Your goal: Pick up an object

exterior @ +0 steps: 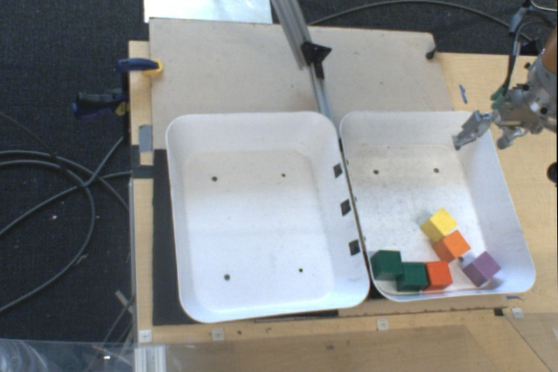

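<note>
Several small blocks lie bunched in the near corner of the right bin (410, 128): a yellow block (440, 223), an orange block (452, 246), a purple block (480, 268), a red-orange block (438, 274) and two dark green blocks (386, 262) (412, 277). My gripper (486, 133) hangs over the far right rim of that bin, well behind the blocks and above them. Its fingers stand open with nothing between them.
The left bin (253, 123) sits beside the right one, their rims touching along a seam with black tabs (345, 206). A slanted metal rod (288, 4) crosses the bench behind the bins. A blue and yellow clamp (139, 65) grips the bench's left edge.
</note>
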You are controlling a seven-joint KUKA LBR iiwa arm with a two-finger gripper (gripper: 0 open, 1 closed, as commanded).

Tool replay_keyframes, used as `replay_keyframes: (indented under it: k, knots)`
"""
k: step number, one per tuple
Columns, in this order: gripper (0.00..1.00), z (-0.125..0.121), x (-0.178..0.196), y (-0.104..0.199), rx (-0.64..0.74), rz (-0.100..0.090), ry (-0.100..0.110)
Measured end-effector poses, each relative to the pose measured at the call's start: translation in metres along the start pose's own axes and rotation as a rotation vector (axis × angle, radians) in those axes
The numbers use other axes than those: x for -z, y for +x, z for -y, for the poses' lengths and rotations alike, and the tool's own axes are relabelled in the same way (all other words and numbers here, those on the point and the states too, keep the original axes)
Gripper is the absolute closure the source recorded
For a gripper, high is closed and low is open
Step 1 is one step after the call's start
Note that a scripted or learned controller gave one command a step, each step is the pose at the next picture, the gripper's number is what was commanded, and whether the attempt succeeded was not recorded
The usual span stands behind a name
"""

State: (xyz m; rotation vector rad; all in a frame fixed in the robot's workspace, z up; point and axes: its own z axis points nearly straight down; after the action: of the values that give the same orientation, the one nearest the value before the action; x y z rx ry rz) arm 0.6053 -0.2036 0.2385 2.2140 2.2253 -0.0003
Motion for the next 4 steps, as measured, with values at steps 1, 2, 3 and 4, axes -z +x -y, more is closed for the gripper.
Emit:
replay_keyframes:
  k: [1,2,3,4]
  knots:
    - [1.0,-0.001,0.012,0.0,0.004,0.002,-0.004]
    - [0.0,-0.001,0.011,0.0,0.005,0.002,-0.003]
    - [0.0,0.036,-0.152,0.001,-0.004,-0.003,0.006]
    - [0.0,0.096,-0.149,0.034,-0.004,-0.004,0.005]
